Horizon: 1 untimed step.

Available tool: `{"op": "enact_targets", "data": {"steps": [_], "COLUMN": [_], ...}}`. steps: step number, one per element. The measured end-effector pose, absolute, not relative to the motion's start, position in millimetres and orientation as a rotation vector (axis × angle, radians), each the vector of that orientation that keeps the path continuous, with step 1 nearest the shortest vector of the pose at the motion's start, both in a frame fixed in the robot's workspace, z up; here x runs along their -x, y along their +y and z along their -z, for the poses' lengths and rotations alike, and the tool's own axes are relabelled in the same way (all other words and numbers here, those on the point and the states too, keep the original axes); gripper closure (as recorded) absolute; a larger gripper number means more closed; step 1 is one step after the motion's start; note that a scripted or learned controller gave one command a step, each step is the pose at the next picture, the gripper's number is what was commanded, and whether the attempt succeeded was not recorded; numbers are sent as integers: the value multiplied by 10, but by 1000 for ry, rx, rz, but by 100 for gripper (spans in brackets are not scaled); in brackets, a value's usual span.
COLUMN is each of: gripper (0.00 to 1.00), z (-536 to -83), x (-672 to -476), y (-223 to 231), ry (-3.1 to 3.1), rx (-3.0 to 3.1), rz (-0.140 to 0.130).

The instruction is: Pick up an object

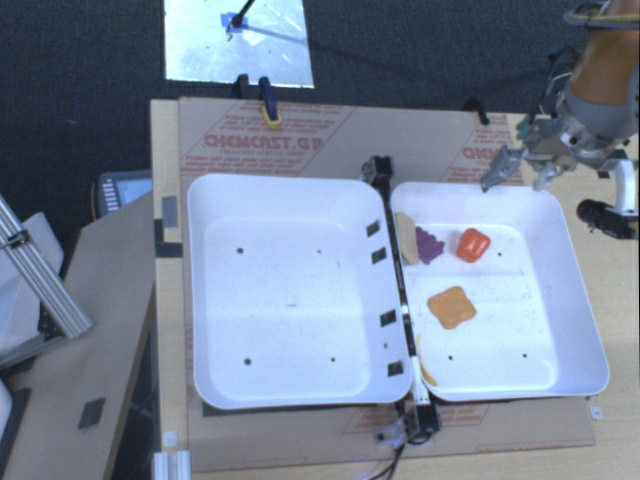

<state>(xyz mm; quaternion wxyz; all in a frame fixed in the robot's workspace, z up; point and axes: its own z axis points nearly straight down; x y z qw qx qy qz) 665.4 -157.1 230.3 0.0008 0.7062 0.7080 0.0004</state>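
Lying below open jaws (522, 169): pepper (473, 244)

The arm (605, 68) is cut off by the picture's edge at about 2 o'clock, so just its orange band and wrist show. The gripper (522, 172) looks small and a bit blurry. A tan thing (405, 238) lies by the right bin's (575, 268) wall at 9 o'clock, and it is too small to name. The purple thing (429, 244) next to it is fuzzy, so its shape is hard to tell. A little yellow bit (427, 373) at 7 o'clock hides partly under the wall.
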Motion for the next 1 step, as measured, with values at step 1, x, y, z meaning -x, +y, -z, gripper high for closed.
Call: {"op": "enact_targets", "data": {"steps": [1], "gripper": [0], "z": [-940], "x": [-6375], "y": [-1426], "ry": [2231], "rx": [-2228], "rz": [9]}}
